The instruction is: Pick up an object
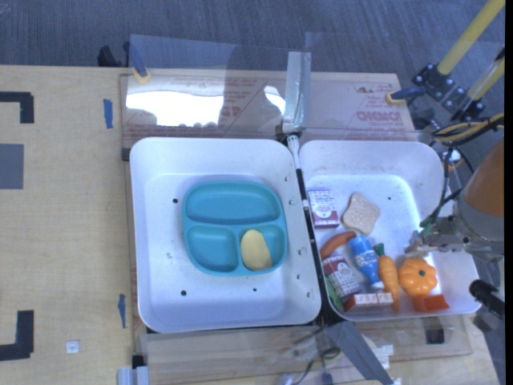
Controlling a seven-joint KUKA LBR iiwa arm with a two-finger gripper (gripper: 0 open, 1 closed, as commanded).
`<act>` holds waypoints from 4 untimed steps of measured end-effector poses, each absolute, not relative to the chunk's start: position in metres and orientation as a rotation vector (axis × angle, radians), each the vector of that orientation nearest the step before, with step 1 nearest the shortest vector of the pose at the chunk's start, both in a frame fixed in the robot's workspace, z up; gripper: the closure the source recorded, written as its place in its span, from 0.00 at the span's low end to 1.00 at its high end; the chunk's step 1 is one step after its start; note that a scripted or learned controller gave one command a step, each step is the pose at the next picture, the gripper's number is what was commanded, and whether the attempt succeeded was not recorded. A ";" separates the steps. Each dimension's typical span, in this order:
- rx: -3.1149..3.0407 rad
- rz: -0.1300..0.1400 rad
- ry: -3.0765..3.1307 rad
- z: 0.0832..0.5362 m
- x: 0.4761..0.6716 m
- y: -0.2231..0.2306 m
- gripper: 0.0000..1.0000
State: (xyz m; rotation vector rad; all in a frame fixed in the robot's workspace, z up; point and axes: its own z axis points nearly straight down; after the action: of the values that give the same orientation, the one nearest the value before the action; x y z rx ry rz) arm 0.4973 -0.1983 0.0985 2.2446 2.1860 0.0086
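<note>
We count two white bins side by side: the left bin (152, 239) and the right bin (417, 179). The left bin holds one blue tray (232, 203) with three compartments, and one yellow potato (256, 249) lies in its lower right compartment.

In the right bin we count eight items, crowded toward the near wall:
- one red-and-white carton (322, 207);
- one slice of bread (361, 213), just right of the carton;
- one sausage (336, 242);
- one blue-and-white bottle (365, 261), lying flat;
- one carrot (389, 277), touching the bottle;
- one pumpkin (418, 277), right of the carrot;
- one red-labelled can (343, 277);
- one flat box (372, 300), beside the near wall.

The gripper (423, 245) sits over the right bin's right side, just above the pumpkin. We cannot tell how it is set, and we see no item in it.
</note>
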 end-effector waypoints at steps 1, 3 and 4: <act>2.028 0.005 2.383 0.089 0.482 -0.155 1.00; 1.950 0.001 2.463 0.161 0.494 -0.128 1.00; 1.951 0.000 2.465 0.160 0.494 -0.128 0.00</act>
State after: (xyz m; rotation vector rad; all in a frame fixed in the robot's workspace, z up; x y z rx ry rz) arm 0.4936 -0.1279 0.1597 1.9508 2.4646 -0.0001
